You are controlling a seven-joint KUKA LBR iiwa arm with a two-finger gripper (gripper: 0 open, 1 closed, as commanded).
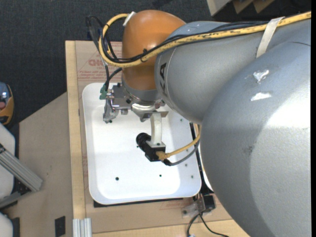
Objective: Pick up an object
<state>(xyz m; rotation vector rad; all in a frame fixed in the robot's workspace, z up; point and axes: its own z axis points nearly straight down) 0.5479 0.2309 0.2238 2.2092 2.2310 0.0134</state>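
Observation:
My gripper (108, 113) hangs low over the far left part of the left white bin (98, 181), below the orange wrist band (143, 43). It is small and partly hidden by the wrist, so its state is unclear. Nothing shows between it and the bin floor. Two tiny dark dots (117, 178) mark the bin floor near the front.
The big grey arm (247, 107) covers the right half of the view and hides most of the right bin. A wooden bench edge (76, 132) frames the left bin. Yellow cable (106, 48) loops around the wrist.

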